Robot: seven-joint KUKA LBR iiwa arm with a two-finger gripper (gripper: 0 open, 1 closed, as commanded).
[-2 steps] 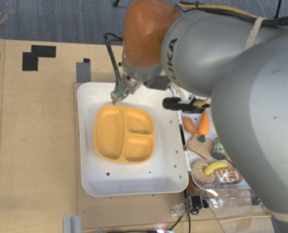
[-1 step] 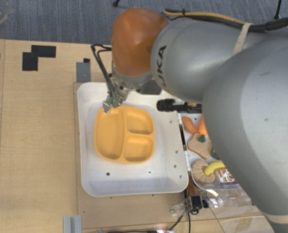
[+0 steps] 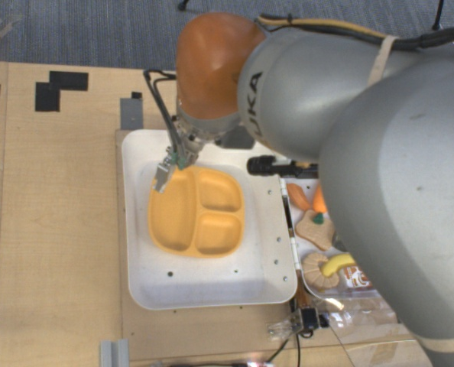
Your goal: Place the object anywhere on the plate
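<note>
Gripper: over the plate's upper-left rim; finger state can't be told.
Plate: yellow, in left bin.

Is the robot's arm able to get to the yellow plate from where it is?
Probably yes. The gripper hangs right over the upper left rim of the yellow divided plate in the left white bin, and nothing lies between them.
</note>
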